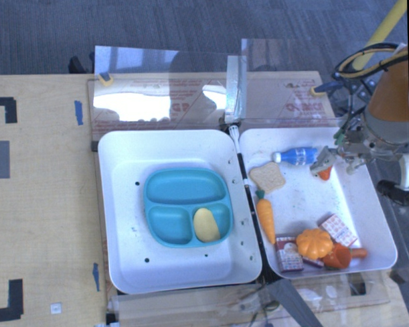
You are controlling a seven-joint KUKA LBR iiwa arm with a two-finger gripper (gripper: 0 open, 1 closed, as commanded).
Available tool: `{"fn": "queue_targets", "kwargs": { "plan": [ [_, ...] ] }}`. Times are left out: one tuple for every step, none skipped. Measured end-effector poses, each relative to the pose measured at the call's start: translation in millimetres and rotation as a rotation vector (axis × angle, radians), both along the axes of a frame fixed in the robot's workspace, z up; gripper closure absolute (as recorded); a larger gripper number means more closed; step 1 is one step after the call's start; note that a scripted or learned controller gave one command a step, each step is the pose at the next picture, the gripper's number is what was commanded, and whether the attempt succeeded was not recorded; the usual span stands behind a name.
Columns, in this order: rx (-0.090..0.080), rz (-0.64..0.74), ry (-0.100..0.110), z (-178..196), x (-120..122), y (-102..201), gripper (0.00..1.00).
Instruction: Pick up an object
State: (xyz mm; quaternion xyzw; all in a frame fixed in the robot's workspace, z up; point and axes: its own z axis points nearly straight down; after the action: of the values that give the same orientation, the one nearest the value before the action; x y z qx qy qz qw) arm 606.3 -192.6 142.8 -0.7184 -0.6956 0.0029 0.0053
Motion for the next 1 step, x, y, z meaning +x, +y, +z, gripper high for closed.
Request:
{"fn": "queue_targets", "kwargs": {
  "plan": [
    [-0.005,0.073,-0.018,-55.5,16.8,1.1,0.0]
  ]
}}
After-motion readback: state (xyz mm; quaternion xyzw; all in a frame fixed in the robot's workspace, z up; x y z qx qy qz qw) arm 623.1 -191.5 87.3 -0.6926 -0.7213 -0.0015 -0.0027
